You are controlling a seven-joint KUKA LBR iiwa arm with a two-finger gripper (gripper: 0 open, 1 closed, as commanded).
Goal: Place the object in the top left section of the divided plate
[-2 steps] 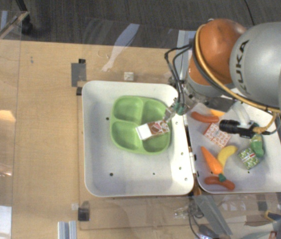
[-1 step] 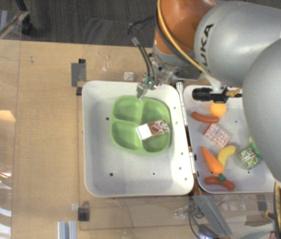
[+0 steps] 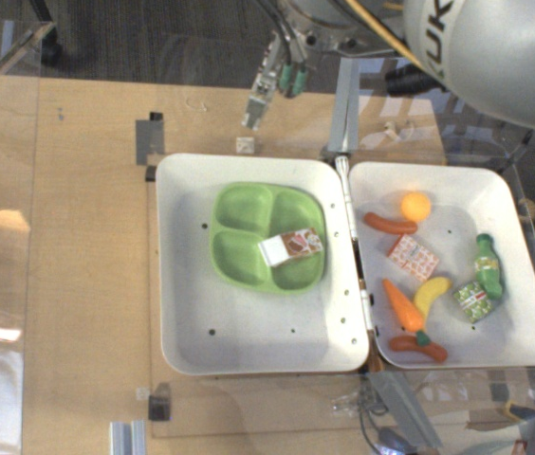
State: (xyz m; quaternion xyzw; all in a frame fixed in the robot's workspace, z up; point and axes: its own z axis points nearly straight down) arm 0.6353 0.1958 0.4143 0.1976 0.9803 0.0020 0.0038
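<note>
A green divided plate [image 3: 239, 254] sits in the left white bin [image 3: 187, 320]. A small brown and white carton [image 3: 291, 247] lies on its side on the plate, in the right half, across the ridge between the upper right and lower right sections. The plate's top left section [image 3: 241, 209] holds nothing. My gripper [image 3: 269, 88] hangs high beyond the far edge of the left bin, well apart from the plate and the carton, with nothing visible in it.
The right bin [image 3: 524, 349] holds an orange ball [image 3: 416, 206], two sausages [image 3: 390, 223], a checkered box [image 3: 412, 257], a banana [image 3: 432, 294], a carrot [image 3: 402, 306], a green bottle [image 3: 488, 263] and a green carton [image 3: 471, 301]. A metal post [image 3: 343, 112] stands behind the bins.
</note>
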